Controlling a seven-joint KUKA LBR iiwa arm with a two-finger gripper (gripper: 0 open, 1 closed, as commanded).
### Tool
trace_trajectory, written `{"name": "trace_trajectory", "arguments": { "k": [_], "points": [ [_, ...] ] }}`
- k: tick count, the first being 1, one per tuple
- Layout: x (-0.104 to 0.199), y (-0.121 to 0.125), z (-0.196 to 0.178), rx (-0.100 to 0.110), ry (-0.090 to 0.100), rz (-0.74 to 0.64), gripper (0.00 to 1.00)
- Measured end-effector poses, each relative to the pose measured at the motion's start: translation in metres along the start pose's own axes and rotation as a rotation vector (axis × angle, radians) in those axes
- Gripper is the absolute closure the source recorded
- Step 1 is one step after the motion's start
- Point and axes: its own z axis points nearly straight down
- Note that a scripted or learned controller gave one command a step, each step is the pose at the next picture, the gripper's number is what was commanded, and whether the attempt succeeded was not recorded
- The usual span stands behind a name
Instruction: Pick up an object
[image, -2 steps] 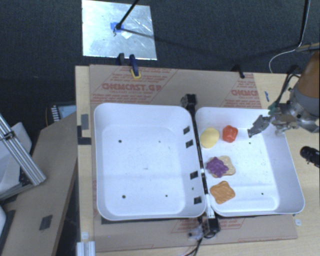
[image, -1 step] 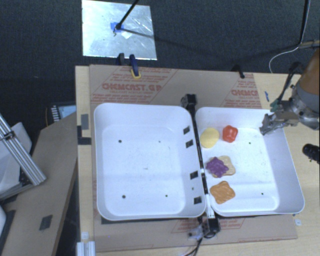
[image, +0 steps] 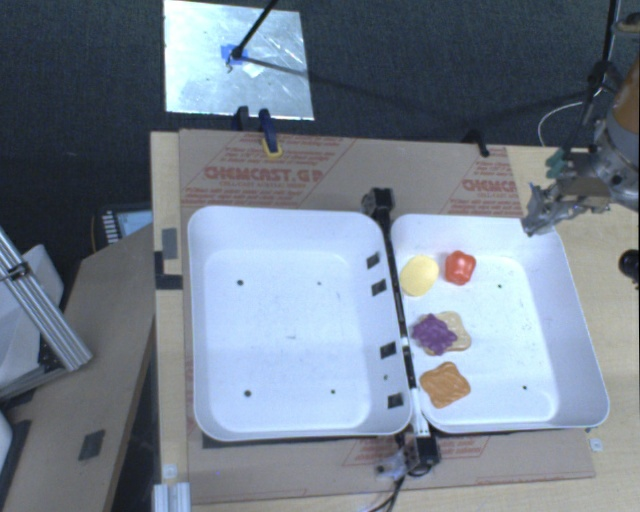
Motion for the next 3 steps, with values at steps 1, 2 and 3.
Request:
{"name": "trace_trajectory", "arguments": {
  "k": [1, 2, 3],
  "points": [
    [0.040, -0.015, -0.183, -0.013, -0.001, 0.000, 1.00],
    [0.176, -0.075, -0.177, 0.006, 0.004, -0.006, 1.00],
    [0.252, -0.076, -0.069, 0.015, 0.000, -0.002, 1.00]
  ]
}}
